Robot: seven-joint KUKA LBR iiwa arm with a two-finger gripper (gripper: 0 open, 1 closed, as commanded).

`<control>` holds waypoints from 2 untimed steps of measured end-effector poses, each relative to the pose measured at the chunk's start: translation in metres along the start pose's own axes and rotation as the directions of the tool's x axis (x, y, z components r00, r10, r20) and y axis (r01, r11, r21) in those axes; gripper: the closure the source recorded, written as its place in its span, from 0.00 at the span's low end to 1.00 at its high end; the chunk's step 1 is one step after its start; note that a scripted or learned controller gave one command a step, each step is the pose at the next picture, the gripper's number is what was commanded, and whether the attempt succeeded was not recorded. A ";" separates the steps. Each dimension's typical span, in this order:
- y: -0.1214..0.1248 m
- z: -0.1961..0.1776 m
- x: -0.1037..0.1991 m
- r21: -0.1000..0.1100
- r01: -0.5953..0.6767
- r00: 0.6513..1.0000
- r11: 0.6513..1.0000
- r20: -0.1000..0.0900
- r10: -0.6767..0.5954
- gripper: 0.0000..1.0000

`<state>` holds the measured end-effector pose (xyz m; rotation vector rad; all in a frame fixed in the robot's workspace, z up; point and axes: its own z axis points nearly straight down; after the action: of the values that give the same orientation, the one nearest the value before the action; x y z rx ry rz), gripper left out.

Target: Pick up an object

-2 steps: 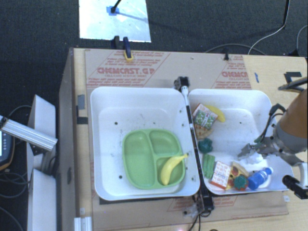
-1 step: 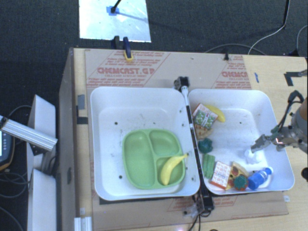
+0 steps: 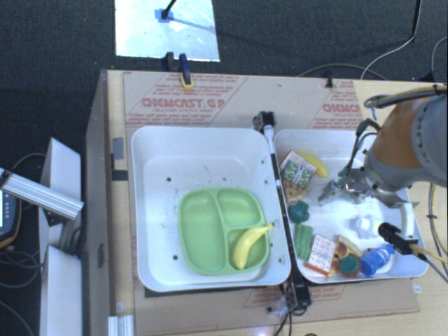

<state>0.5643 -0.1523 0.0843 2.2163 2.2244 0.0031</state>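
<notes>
Along the near rim of the right bin (image 3: 364, 278) lies a crowded row: a red-and-white box (image 3: 320, 253), a red toy (image 3: 348, 264) and a blue object (image 3: 378, 260), with an orange-topped wedge (image 3: 346, 246) just behind them. A green piece (image 3: 303, 238) and a teal lump (image 3: 299, 212) lie along this bin's left wall. A printed packet (image 3: 297, 171) and a yellow thing (image 3: 316, 164) sit in its far left corner. The middle and far right of the bin floor are bare white, and there the gripper (image 3: 341, 189) hangs low, the arm reaching in over the right rim. I cannot tell whether the gripper is open or closed. A small white object (image 3: 364, 224) lies near it on the near side, apart from it.

The left bin (image 3: 157, 187) holds a green divided plate (image 3: 210, 229) towards its near right corner, with a banana (image 3: 248, 243) in the plate's near right compartment. Bare floor runs along the bin's left and far sides. The bins stand side by side on a brown desk (image 3: 210, 103) with red lettering, and dark carpet (image 3: 42, 47) surrounds it.
</notes>
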 end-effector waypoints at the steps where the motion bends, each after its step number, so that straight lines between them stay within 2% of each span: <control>1: 0.105 -0.001 -0.050 -0.001 0.000 1.000 1.000 0.002 0.000 0.00; 2: 0.063 0.000 -0.008 0.001 0.000 1.000 1.000 0.000 0.000 0.00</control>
<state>0.6273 -0.1603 0.0846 2.2165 2.2249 0.0017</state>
